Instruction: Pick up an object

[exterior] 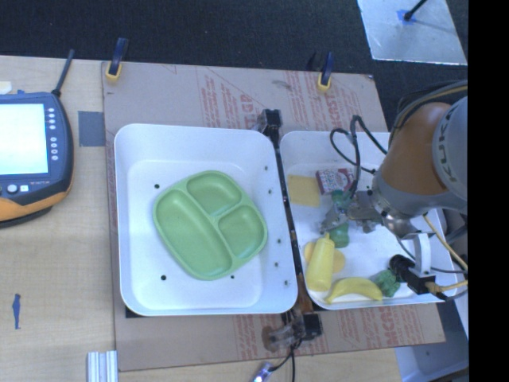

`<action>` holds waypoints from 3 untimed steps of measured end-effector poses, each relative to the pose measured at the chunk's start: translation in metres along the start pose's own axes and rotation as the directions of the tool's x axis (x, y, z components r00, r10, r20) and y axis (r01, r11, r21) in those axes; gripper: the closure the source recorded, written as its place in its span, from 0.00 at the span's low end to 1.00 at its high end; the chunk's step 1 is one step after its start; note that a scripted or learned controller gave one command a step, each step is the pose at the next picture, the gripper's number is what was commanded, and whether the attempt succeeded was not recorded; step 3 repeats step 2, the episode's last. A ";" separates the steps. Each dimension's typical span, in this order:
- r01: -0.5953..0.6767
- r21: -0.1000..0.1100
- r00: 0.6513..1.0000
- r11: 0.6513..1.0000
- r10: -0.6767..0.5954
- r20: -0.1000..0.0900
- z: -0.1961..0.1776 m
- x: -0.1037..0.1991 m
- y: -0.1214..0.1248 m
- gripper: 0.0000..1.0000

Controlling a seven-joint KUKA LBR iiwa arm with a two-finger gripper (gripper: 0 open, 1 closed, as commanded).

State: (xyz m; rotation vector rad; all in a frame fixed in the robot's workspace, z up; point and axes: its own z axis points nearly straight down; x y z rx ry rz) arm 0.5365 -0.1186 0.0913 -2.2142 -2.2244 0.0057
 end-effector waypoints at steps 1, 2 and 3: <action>0.001 0.002 1.000 1.000 -0.001 0.001 -0.010 -0.001 0.000 1.00; 0.000 -0.003 1.000 1.000 0.000 -0.001 -0.101 0.059 0.000 1.00; 0.000 -0.003 1.000 1.000 0.000 -0.001 -0.101 0.059 0.000 1.00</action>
